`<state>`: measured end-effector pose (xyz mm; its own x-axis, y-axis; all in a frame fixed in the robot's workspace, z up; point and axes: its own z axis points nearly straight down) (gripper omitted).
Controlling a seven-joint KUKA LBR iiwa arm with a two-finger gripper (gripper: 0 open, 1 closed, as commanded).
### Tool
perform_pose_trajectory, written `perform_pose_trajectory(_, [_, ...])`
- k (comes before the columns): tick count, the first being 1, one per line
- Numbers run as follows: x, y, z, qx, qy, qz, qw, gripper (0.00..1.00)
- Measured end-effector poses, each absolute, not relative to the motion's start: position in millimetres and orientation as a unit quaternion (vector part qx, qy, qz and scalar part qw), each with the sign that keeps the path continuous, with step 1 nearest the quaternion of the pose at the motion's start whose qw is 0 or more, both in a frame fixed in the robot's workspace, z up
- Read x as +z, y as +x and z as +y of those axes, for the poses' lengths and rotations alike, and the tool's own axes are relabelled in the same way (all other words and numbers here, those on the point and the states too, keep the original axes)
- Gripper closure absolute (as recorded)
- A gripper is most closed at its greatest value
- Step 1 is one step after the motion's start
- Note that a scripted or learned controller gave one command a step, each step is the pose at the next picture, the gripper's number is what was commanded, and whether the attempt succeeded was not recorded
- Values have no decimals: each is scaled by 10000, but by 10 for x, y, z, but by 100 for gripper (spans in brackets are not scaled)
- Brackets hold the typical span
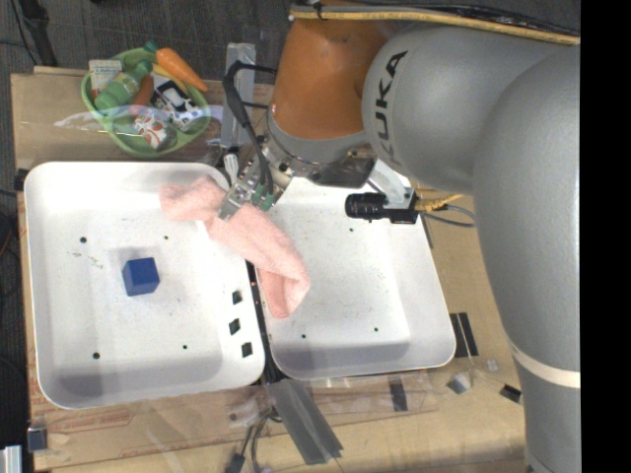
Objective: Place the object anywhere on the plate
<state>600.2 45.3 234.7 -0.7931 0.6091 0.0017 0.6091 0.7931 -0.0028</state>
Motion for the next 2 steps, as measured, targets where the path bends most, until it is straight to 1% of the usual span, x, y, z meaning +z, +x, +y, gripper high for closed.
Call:
perform_pose_trajectory(1, [2325,5859,905,12,-1254,-9921,23,100])
perform_pose_trajectory(2, [2309,5558,1310,7,15,-10000,20,100])
